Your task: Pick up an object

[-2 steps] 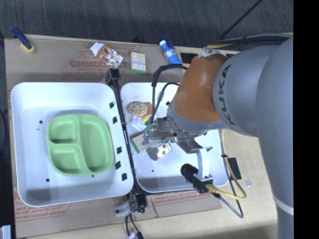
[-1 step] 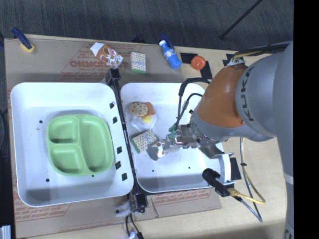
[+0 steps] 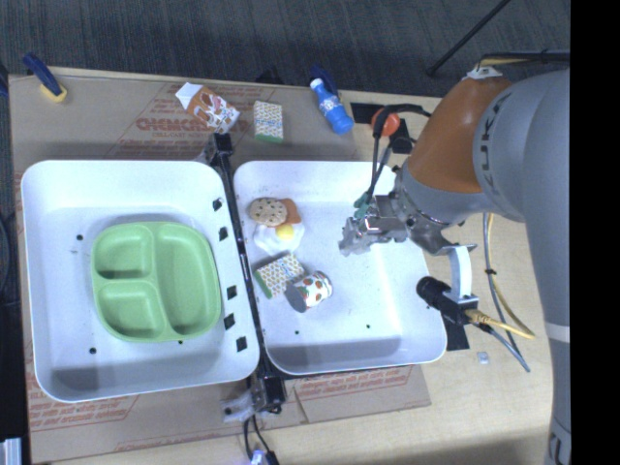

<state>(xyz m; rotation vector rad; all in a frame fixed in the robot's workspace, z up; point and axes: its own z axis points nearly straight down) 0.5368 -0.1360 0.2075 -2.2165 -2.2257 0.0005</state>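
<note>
In the right bin (image 3: 387,347), a few small objects lie together near its left wall. A round cookie-like piece (image 3: 267,210) is at the top, with a small yellow ball (image 3: 286,232) touching its lower right side and some white wrapping under them. Just below lies a small patterned packet (image 3: 278,274), tilted, and beside it, touching its right end, a rounded object with coloured dots (image 3: 310,291). None of these objects is lifted; they all rest on the bin floor.

The gripper (image 3: 360,235) is over the same bin, to the right of the objects and apart from them. It points to the left. Whether the jaws are open or closed, I cannot tell from here, because the metal parts are small and blurred against the white floor. Nothing is seen between them.

Behind the gripper, the grey arm (image 3: 523,163) with its orange band (image 3: 455,148) comes in from the right side and covers the right upper corner of the bin.

The left bin (image 3: 48,211) holds a green divided plate (image 3: 155,281) with three compartments, lying flat in the middle.

On the worktop (image 3: 387,424) behind the bins I see a wrapped snack packet (image 3: 206,108), a small green-and-white box (image 3: 268,121) and a blue bottle (image 3: 332,107) lying on its side. A blue and yellow clamp (image 3: 45,77) sits at the far left corner.
</note>
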